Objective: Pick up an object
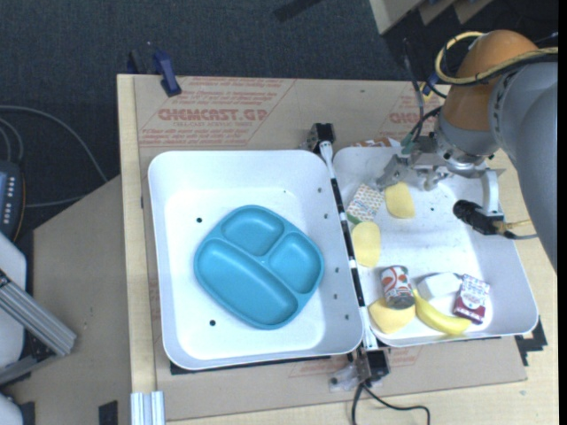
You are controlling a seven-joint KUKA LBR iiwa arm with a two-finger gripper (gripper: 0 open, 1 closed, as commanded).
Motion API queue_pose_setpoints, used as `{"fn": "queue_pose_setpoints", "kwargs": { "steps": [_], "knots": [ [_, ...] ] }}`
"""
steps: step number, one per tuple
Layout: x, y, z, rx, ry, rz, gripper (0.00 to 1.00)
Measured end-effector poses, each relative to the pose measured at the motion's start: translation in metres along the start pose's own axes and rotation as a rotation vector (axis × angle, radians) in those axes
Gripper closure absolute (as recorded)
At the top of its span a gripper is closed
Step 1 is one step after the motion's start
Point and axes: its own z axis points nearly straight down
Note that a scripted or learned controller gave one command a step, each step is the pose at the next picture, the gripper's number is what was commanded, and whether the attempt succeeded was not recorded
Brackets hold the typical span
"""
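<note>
**A:** Why is the arm hanging over the far end of the right bin (523,312)?

**B:** It is lining up on the pale yellow piece (400,201); the gripper (415,172) is hovering just above that piece. Whether the claw is spread or pressed together, I cannot tell.

**A:** And the other items?

**B:** They are lying nearer the camera than the yellow piece: a can (395,286), a banana (440,317), a small red carton (470,297). The blue tray (257,265) is sitting left of it, in the left bin (168,237).
</note>
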Motion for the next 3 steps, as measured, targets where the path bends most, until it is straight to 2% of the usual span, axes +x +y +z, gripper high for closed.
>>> {"fn": "queue_pose_setpoints", "kwargs": {
  "steps": [1,2,3],
  "knots": [
    [0.002,-0.011,0.001,0.005,0.001,0.002,0.0],
    [0.002,-0.01,-0.01,0.003,0.0,0.002,1.0],
    [0.002,-0.01,-0.009,0.004,0.0,0.002,0.0]
  ]
}}
